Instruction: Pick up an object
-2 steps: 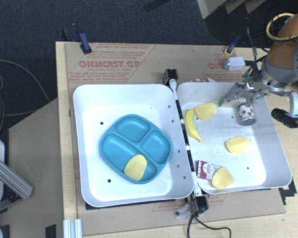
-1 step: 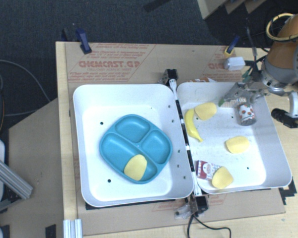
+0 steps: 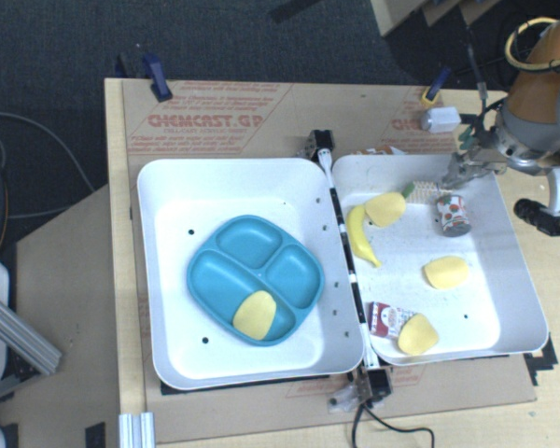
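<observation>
1. A small can [image 3: 454, 215] with a red-and-white label stands or leans in the far part of the right bin [image 3: 504, 278], its long axis running roughly away from the camera, top end toward the far wall.
2. The gripper [image 3: 459, 177] sits just above the can's far end, near the bin's far rim. Whether it touches the can cannot be told, and its degree of opening cannot be told from this view either.
3. The arm [image 3: 534, 110], grey with an orange band, reaches in from the right edge over the bin's far right corner.
4. A banana [image 3: 359, 235] lies near the right bin's left wall, its long axis running near-to-far with a slight curve. A yellow rounded piece [image 3: 385, 209] touches its far end.
5. Another yellow piece [image 3: 445, 273] lies alone mid-bin, well apart from the can. A third yellow piece [image 3: 417, 335] rests at the near edge, touching a small red-and-white packet [image 3: 384, 319].
6. The left bin [image 3: 168, 213] holds a blue divided plate [image 3: 252, 276] with three compartments; a yellow piece [image 3: 255, 315] sits in the nearest one.
7. Both bins rest on a brown board [image 3: 205, 119] printed with red lettering, held by blue clamps [image 3: 155, 75] at the far edge. Dark carpet [image 3: 168, 17] lies beyond, with cables [image 3: 37, 147] at the left.
</observation>
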Controlling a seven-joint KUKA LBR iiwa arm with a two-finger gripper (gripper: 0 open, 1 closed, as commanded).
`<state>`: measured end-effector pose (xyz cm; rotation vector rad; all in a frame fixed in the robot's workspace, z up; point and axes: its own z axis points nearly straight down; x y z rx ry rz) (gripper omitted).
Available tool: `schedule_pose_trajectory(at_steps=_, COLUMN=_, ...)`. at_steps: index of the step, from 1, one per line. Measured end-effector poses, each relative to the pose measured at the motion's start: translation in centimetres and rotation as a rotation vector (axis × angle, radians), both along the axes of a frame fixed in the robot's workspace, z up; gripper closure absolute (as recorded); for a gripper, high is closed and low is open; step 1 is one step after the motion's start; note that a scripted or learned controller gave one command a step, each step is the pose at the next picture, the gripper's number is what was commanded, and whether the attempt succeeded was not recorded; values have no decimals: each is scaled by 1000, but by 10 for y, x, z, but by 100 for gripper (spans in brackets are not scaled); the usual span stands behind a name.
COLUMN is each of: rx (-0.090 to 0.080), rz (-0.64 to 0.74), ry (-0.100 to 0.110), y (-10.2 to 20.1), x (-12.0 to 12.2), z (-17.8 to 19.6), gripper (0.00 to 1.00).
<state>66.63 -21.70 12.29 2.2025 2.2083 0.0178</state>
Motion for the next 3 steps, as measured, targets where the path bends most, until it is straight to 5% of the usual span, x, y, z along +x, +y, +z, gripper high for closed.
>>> schedule_pose_trajectory(at_steps=1, rx=0, rz=0, ry=0, y=0, x=0, z=0, gripper=0)
schedule_pose_trajectory(at_steps=2, rx=8, rz=0, ry=32, y=6, x=-25, z=-23, gripper=0)
schedule_pose_trajectory(at_steps=3, rx=22, rz=5, ry=64, y=-1, x=-23, z=-42, gripper=0)
